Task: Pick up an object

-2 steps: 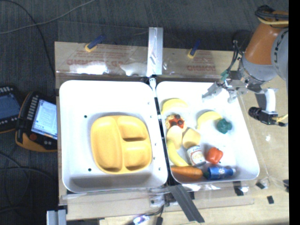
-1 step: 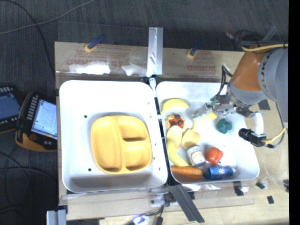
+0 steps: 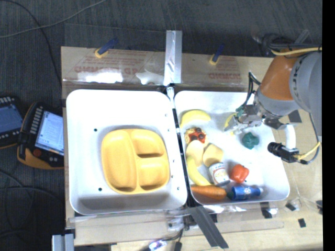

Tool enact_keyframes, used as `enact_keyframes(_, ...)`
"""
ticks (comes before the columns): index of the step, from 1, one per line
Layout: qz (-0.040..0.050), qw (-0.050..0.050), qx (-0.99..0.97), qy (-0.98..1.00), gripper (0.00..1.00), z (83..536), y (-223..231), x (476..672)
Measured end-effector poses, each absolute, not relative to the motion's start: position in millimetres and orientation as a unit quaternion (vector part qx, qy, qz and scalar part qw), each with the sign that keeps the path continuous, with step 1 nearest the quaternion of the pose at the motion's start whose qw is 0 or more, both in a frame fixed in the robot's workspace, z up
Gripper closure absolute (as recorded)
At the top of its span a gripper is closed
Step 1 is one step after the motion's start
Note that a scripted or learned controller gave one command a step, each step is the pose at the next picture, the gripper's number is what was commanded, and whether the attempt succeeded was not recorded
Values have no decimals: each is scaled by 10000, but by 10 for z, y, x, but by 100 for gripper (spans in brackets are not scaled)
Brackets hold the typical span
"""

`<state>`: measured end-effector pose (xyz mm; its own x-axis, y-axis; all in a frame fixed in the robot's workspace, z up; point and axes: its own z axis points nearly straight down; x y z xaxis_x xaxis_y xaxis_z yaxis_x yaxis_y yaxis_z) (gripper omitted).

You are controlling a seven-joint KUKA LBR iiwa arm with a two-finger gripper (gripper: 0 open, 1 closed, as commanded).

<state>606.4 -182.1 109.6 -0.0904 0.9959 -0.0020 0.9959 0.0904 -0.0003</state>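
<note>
At the bottom edge, closest to us, we see grey metal brackets (image 3: 207, 229) clamped under the tabletop (image 3: 73, 69), a pale brown board standing on dark grey carpet (image 3: 63, 9). Two shallow white bins sit side by side on it. The left bin (image 3: 84, 109) holds a yellow divided tray (image 3: 135, 158) lying flat near its middle. The right bin (image 3: 275, 182) is crowded: along its near wall lie an orange carrot (image 3: 209, 193) and a blue can (image 3: 245, 192), touching end to end. Just behind them we see a small labelled jar (image 3: 218, 173) beside a red pepper-like toy (image 3: 239, 172), and a banana (image 3: 194, 166) curving along the bin's left wall. Farther back sit a pale yellow bowl shape (image 3: 194, 117) and a small teal object (image 3: 250, 139).

The arm (image 3: 293, 85) reaches in from the right, its orange band above the wrist. Its hand (image 3: 246, 120) hangs over the far right part of the bin, just behind the teal object. We cannot tell whether it is open or closed, and we see nothing in it.

On the carpet at far left lies a handheld control pendant (image 3: 42, 135) with a lit screen. Black cables (image 3: 31, 14) trail across the floor.
</note>
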Motion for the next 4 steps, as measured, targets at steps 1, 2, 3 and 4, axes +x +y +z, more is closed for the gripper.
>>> enact_keyframes(1, -20, 0, 7526, 6584, 100, 1884, -2058, 6187)
enact_keyframes(2, -15, -13, 7931, 6090, 100, 2074, -1798, 5997)
enact_keyframes(3, -17, -12, 8013, 5983, 100, 2179, -2030, 5796)
enact_keyframes(4, -8, -7, 6885, 7252, 100, 2278, -1431, 5790)
